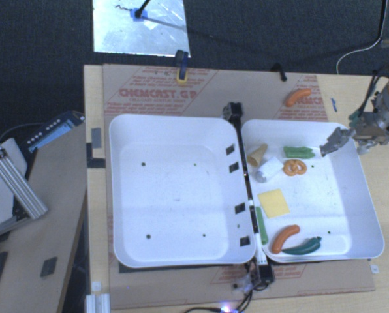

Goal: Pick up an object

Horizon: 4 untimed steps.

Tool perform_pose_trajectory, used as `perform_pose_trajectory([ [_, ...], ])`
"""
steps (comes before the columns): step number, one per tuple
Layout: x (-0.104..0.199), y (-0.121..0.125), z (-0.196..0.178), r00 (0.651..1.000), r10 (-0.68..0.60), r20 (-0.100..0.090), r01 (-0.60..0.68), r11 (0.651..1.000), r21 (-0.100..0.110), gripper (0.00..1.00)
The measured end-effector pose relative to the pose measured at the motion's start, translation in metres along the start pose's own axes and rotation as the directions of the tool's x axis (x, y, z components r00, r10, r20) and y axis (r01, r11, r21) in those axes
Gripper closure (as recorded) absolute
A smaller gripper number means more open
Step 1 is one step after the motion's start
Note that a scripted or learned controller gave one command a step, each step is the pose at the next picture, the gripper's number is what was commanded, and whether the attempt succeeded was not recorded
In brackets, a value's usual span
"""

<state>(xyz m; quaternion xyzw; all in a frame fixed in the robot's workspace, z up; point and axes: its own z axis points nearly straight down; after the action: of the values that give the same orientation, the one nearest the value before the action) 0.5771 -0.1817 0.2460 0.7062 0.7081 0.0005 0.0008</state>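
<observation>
- The gripper [333,142] hangs over the upper right part of the right bin [367,194], reaching in from the right; whether it is open or closed cannot be told, and nothing shows held in it.
- Just left of the gripper lies a green bean pod [299,152], with a pretzel [294,168] right below it.
- Near the bin's upper left corner, a tan cone-shaped piece [256,154] rests beside a white cylinder [269,169].
- A yellow cheese slice [273,203] lies flat near the middle of the right bin's left side.
- A thin green stick [262,225] lies along the divider edge, below the cheese slice.
- Toward the bin's lower edge, an orange sausage [284,237] lies touching or nearly touching a dark green pepper [304,245].
- A second orange sausage [298,97] lies outside the bins on the cardboard sheet [201,87], above the right bin.
- The cardboard sheet under the bins carries red printing that reads roughly "CHEMCAST GP" above the left bin [175,188]; similar red print at the other corners is too partial to read.
- A yellow and blue clamp [181,67] sits at the upper edge of the tabletop [93,103].
</observation>
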Motion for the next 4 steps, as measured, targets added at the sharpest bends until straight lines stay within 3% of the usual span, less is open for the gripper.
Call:
perform_pose_trajectory([
  [1,0.052,-0.096,0.091,1.0,0.001,-0.007,-0.001,1.0,0.016,0.0],
  [2,0.049,-0.089,0.075,1.0,0.001,0.0,-0.001,1.0,-0.002,1.0],
  [3,0.103,-0.079,0.139,1.0,-0.004,-0.004,0.004,1.0,0.006,1.0],
  [4,0.15,-0.01,-0.047,1.0,-0.009,-0.001,0.009,1.0,-0.022,1.0],
])
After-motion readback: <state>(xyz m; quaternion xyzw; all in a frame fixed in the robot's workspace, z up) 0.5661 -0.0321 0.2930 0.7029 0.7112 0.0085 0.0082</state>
